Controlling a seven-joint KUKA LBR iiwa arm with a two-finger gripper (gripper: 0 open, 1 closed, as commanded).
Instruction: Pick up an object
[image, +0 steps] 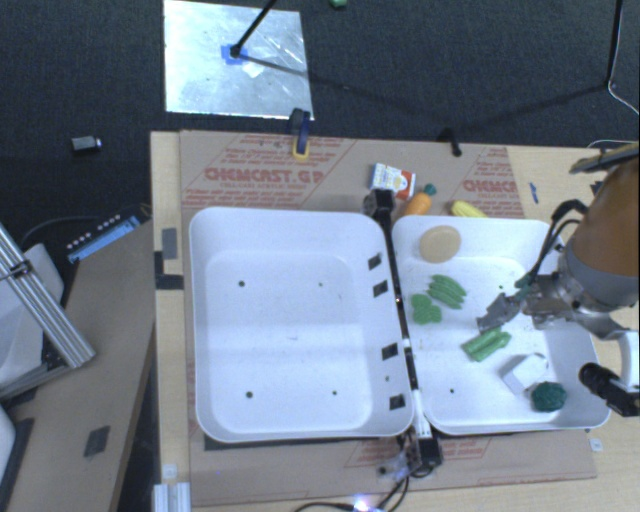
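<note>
My gripper (503, 303) hangs over the right bin (470, 415), reaching in from the right, open and with nothing between its fingers. Just below and left of it lies a green bar (486, 345). A ridged green pod (447, 290) and a small green clump (427, 312) sit to its left. Toward the bin's back rests a tan disc (440, 243). In the front right corner are a white block (523, 373) and a dark green ball (547, 396).
The left bin (290, 410) adjoins the right one along a black divider (400, 320). Behind the bins on the cardboard lie a white and red box (392, 180), an orange piece (418, 203) and a yellow piece (466, 210). A yellow clamp (299, 135) stands at the back.
</note>
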